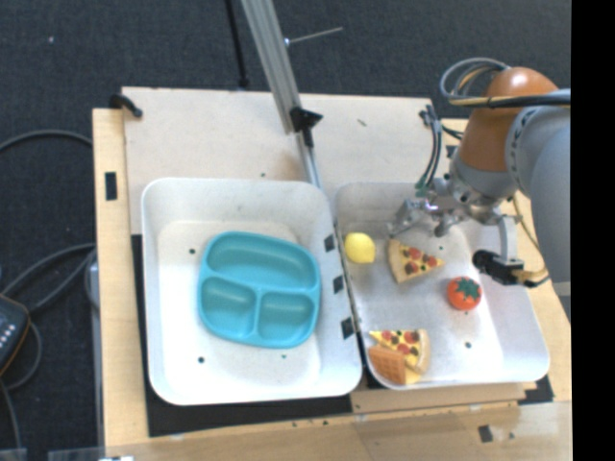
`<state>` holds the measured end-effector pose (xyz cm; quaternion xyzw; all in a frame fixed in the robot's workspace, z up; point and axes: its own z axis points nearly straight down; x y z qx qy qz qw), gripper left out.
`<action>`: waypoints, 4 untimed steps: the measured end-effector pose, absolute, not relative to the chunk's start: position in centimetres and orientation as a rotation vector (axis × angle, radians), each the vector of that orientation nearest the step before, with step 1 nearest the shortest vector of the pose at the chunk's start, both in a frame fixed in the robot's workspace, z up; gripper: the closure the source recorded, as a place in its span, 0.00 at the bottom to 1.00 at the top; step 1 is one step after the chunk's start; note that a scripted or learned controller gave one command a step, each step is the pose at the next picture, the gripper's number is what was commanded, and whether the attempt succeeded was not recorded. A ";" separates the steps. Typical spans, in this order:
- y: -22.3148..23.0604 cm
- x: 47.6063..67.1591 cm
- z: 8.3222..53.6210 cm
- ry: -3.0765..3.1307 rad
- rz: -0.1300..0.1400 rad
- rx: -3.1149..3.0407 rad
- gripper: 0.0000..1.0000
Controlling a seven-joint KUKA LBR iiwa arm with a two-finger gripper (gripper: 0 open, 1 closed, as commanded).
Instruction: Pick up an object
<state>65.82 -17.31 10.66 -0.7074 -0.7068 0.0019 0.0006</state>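
Note:
My gripper [424,223] hangs over the back of the right bin [504,349], its two fingers spread open with nothing between them. Just in front of it lies a toy pizza slice [414,261]. A yellow lemon [359,248] rests to the left of that slice, near the bin's left wall. To the right sits a red tomato [463,294]. A second pizza slice [400,352] lies at the bin's front edge.
The left bin [159,257] holds a blue divided plate [259,289]. A slanted metal pole [274,51] rises from between the bins at the back. The arm's grey body [538,171] crowds the right bin's far right side.

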 end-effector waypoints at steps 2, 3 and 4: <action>-17.3 66.0 18.7 -2.226 -0.006 -2.227 1.00; -17.6 66.1 24.3 -2.228 -0.006 -2.225 1.00; -13.0 64.1 25.3 -2.228 -0.003 -2.215 1.00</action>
